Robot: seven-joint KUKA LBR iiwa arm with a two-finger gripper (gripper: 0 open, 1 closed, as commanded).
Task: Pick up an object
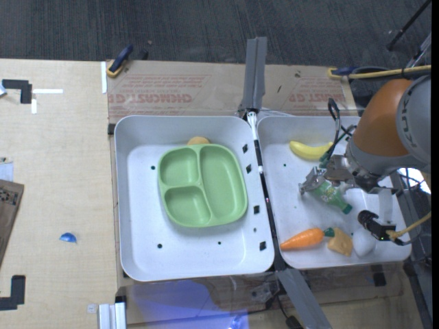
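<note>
Camera view: the gripper (317, 182) hangs low in the right bin (288, 204), beside a green item (334, 196); jaw state unclear. Reaching seems underway; next comes closing on it and lifting.

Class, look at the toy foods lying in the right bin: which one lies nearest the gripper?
The banana, yellow, just up and left of the gripper. The orange carrot lies farther off, by the bin's near edge.

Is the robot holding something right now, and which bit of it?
Cannot be told: the tool is low in the right bin, right against a greenish object, but a grip isn't clear.
</note>
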